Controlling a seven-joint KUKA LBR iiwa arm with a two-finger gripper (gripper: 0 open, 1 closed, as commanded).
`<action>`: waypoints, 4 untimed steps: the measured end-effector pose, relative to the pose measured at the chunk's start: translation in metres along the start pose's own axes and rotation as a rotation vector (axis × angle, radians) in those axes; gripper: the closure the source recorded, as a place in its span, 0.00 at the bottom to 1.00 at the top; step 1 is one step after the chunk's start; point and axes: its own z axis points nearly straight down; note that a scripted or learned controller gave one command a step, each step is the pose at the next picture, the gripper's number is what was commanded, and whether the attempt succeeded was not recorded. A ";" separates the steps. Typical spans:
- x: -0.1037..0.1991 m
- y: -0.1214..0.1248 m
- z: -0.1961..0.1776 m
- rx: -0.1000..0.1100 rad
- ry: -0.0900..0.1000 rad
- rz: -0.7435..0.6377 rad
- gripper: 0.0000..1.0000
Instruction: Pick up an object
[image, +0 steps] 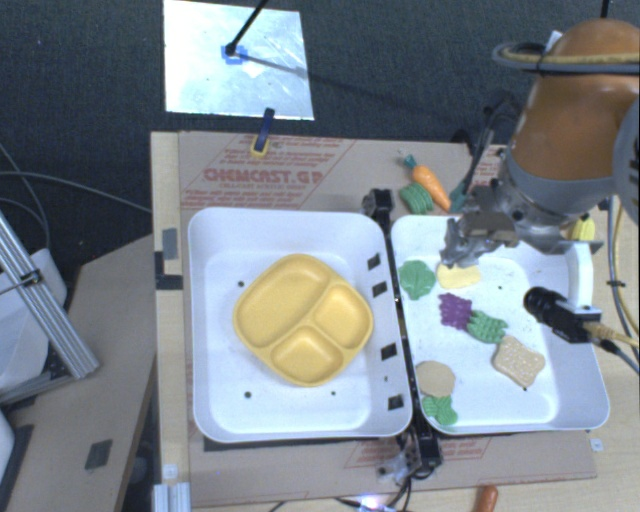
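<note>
The gripper (462, 255), its state impossible to tell, hangs over the pale yellow toy food piece (458, 277) in the right white bin (575, 405), seemingly targeting it.

Dark carpet floor (80, 90), cardboard sheet (300, 170), shiny foil square (238, 60)

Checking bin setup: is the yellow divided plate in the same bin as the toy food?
No, the yellow divided plate lies in the left bin, while the toy food pieces, such as the purple grapes, lie in the right bin.
</note>
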 end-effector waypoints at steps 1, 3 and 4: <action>0.001 -0.001 -0.014 -0.004 0.001 -0.008 1.00; -0.030 0.034 -0.110 -0.017 0.000 -0.006 1.00; -0.045 0.109 -0.004 0.003 0.000 -0.002 1.00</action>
